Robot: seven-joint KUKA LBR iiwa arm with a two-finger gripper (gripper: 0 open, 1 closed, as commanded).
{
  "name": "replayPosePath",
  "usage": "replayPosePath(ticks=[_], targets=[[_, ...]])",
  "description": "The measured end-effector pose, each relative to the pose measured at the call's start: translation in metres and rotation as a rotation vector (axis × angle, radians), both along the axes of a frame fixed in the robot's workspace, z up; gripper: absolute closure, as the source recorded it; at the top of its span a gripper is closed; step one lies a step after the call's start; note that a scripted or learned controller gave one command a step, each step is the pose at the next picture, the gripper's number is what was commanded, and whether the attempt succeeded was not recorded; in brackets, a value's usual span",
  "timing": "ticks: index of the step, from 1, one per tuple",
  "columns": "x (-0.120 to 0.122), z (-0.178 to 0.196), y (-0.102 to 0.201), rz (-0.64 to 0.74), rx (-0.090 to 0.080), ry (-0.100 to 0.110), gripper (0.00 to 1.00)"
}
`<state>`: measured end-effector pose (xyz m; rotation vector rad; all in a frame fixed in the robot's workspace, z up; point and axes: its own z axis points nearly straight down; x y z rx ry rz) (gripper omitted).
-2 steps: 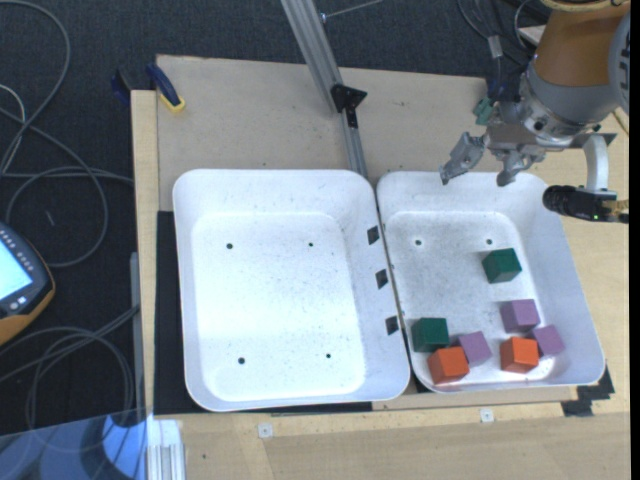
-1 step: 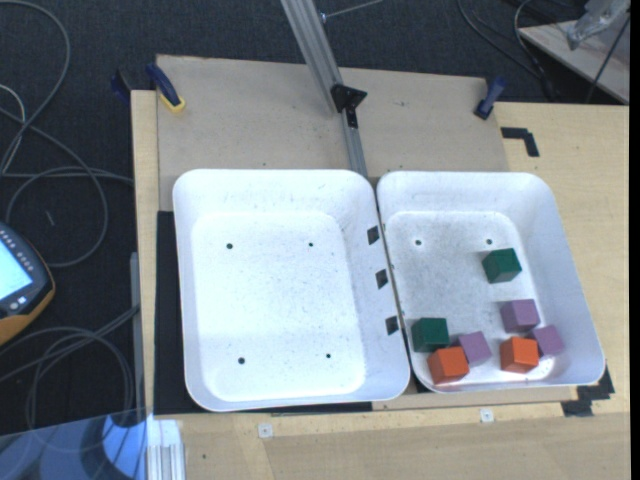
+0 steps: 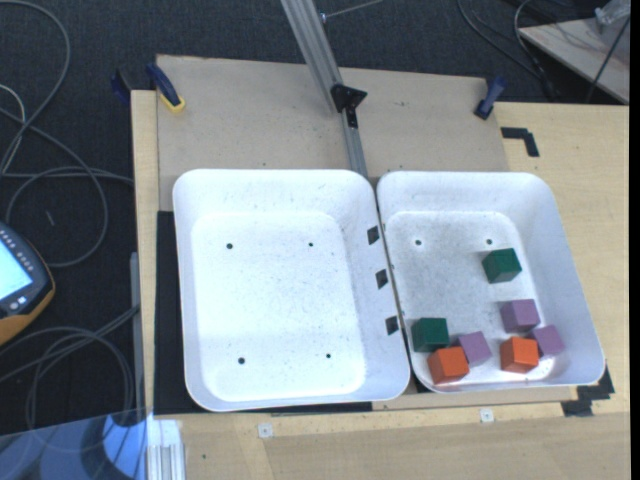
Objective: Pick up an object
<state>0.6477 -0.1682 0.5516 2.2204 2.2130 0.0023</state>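
We look down from one fixed camera set high above the pale wooden bench (image 3: 300, 118), tilted so the bench's far edge sits toward the top of the frame. It stands far enough back to take in both shallow white plastic bins: the left bin (image 3: 190, 268) and the right bin (image 3: 570, 268) side by side. Beyond the bench we see dark carpet (image 3: 80, 28). A slanted grey metal rail (image 3: 310, 33) crosses the bench's far edge.
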Motion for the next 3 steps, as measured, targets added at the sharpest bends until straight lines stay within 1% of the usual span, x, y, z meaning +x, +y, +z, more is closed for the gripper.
replayPosePath(ticks=[1,2,3], targets=[[0.027,-0.049,0.08,0.012,0.007,0.01,0.0],[0.022,0.003,0.117,0.008,0.004,-0.003,0.0],[0.03,-0.111,0.172,0.008,0.005,0.015,0.0]])
